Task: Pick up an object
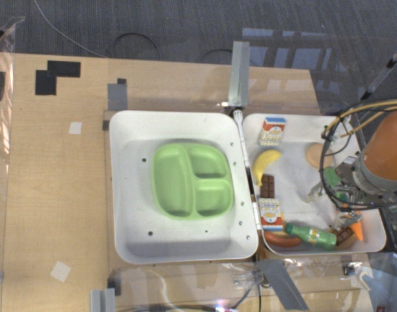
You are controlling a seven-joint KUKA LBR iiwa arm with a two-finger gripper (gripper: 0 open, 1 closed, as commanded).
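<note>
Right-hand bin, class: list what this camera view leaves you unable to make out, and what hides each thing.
- End effector: the arm's wrist and cables cover it, so its state is unreadable.
- Objects at the bin's lower right corner: partly under the arm, identity unclear.
- Carton print: too small to read.

The bench (49, 194) looks like pale wood, smooth and matt. Both white bins (185, 249) look like plastic with a soft shine. The green plate (189, 181) with three parts looks like smooth matt plastic. At 3 o'clock the arm's orange band (388, 149) is glossy. At 5 o'clock the green bottle (312, 236) looks like shiny plastic. The little cartons (272, 131) look like printed card. At 12 o'clock the post (238, 73) is dull grey metal
</note>
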